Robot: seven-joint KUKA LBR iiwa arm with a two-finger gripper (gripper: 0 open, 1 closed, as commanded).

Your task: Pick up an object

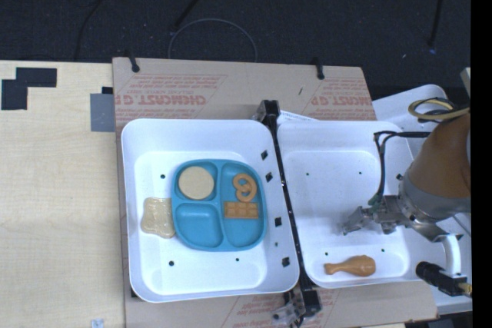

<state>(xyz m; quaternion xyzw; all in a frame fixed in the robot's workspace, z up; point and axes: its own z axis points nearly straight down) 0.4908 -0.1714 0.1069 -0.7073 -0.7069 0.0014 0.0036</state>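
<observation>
A tan toy drumstick lies near the front edge of the right bin. My gripper hangs low over the right bin's right half, above and just behind the drumstick, with nothing visibly between its fingers. In the left bin sits a blue divided tray holding a round tan cookie, a pretzel and a small waffle piece. A pale slice of bread lies beside the tray's left edge.
A black divider runs between the two bins. The arm's grey body with its orange band covers the right bin's right rim. Cardboard lies behind the bins, and a wooden bench top extends to the left.
</observation>
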